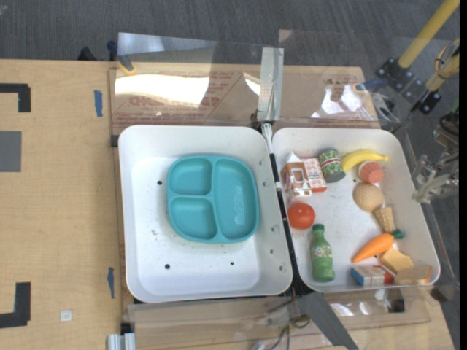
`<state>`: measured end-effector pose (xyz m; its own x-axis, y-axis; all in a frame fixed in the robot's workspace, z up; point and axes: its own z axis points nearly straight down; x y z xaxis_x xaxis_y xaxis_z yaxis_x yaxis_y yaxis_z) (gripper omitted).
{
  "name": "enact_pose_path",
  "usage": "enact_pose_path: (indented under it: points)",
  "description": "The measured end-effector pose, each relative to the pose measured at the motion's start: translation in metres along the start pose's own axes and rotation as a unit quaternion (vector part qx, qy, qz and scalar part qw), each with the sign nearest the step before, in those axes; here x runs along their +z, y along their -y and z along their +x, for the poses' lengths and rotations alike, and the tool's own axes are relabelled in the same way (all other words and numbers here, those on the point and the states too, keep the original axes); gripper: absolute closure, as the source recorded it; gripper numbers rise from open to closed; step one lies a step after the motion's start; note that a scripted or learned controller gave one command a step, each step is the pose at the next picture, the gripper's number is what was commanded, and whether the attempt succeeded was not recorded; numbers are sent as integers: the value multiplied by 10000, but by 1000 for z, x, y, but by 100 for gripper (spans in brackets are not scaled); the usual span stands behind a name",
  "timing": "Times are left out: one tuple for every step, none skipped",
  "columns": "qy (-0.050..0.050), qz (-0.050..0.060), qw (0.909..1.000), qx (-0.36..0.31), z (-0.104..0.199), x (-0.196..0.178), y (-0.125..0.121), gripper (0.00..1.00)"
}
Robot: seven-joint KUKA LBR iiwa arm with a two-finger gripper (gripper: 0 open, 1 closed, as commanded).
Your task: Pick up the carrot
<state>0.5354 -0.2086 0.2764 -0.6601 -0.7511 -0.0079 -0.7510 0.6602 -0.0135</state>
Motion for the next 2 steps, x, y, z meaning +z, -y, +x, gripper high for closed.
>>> enact_pose_path:
  points:
    - [21, -6, 10000, 24, -1, -7, 0, 100]
    - [-15, -82, 9841, -1777, -14, 18, -53, 100]
